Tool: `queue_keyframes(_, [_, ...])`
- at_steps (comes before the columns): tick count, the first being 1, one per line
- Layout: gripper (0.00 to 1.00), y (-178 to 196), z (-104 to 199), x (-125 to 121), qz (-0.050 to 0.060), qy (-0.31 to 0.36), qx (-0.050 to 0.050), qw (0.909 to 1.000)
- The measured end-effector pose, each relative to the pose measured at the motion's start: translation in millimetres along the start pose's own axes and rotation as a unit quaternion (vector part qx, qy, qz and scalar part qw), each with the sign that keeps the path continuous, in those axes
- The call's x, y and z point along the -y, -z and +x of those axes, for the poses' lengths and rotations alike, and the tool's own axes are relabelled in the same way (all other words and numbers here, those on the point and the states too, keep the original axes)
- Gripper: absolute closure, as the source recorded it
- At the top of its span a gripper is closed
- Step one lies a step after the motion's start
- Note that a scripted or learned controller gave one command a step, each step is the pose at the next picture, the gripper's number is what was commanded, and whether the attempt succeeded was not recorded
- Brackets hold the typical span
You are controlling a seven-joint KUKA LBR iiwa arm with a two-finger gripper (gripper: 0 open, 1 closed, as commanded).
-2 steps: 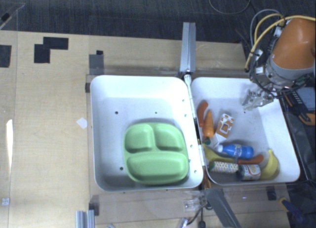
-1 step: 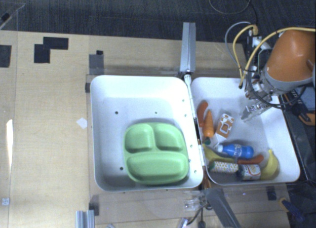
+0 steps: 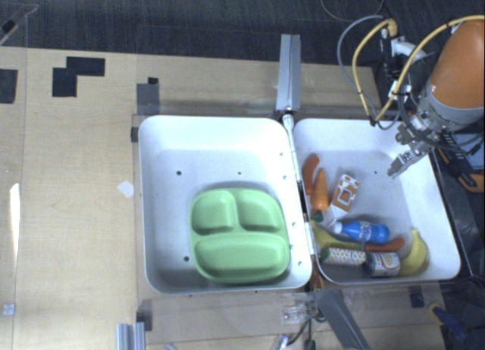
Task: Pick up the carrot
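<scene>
Carrot [image 3: 320,189] lying in right bin [image 3: 424,189] close to its left wall, long axis running near to far. Gripper [image 3: 402,160] well apart on the right, a little farther back. Fingers too small to judge: cannot tell whether open or closed.

The two shallow white plastic bins [image 3: 214,138] look smooth and faintly glossy. The green three-compartment plastic tray [image 3: 239,235] has a soft sheen. The pale wooden bench top [image 3: 68,212] looks matt. The orange tapered carrot [image 3: 320,189] appears smooth, and the grey metal divider post [image 3: 289,72] looks dull.
</scene>
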State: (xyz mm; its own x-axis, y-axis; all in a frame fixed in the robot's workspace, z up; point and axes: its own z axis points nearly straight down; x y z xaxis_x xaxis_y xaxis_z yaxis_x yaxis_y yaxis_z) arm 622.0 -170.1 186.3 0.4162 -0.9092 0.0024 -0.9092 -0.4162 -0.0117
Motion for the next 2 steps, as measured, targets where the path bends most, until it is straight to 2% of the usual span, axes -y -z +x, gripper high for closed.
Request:
queue_keyframes(1, [1.00, -99, 14, 31, -0.001, 0.091, 0.000, 0.9959])
queue_keyframes(2, [1.00, -99, 8, 50, 0.000, 0.295, -0.001, 0.9554])
